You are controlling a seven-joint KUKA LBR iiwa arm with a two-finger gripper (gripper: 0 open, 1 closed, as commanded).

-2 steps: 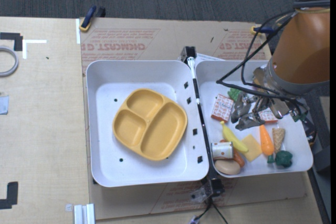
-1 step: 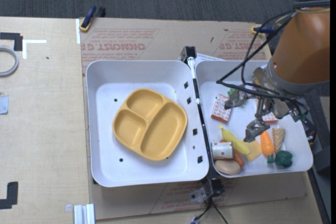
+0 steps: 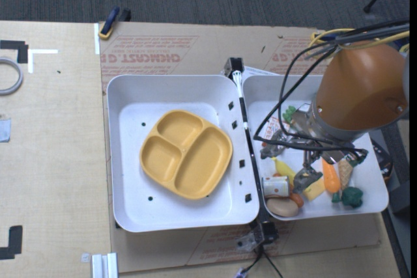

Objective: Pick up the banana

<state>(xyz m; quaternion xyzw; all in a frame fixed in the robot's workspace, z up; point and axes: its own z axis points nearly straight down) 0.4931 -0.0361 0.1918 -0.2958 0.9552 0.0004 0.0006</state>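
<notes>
The banana [image 3: 283,168] is a small yellow piece lying in the right bin [image 3: 260,91], near its left wall and among other toy foods. My gripper [image 3: 307,175] hangs low over the bin under the orange wrist band, just right of the banana and above a pale yellow wedge [image 3: 315,189]. The arm and its cables hide the middle of the bin. Nothing can be seen held in the gripper.
A yellow three-compartment plate [image 3: 187,153] lies in the left bin [image 3: 120,159]. Around the banana sit a white cup [image 3: 275,187], a brown bun [image 3: 282,207], an orange carrot [image 3: 331,178] and green broccoli [image 3: 352,197]. Black cables loop above the bin.
</notes>
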